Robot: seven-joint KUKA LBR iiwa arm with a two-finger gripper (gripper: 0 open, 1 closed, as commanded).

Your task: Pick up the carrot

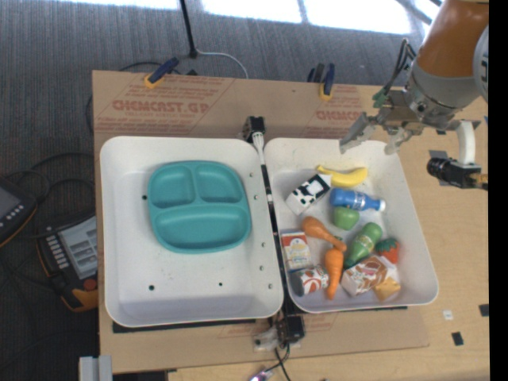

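The carrot (334, 271), orange and tapered, lies in the right bin (418, 236) near its front, tip pointing toward the front edge. It sits between a small red-and-white can (313, 280) and a snack packet (371, 278). My gripper (372, 140) hangs above the bin's far rim, well behind the carrot. Its two fingers are spread apart and open, with nothing between them.
The right bin also holds a banana (343, 175), a black-and-white carton (308, 192), a blue bottle (357, 202), a green item (363, 244), a strawberry (387, 250), a juice box (294, 250) and an orange drumstick (321, 232). A teal divided plate (198, 205) lies in the left bin (119, 276).
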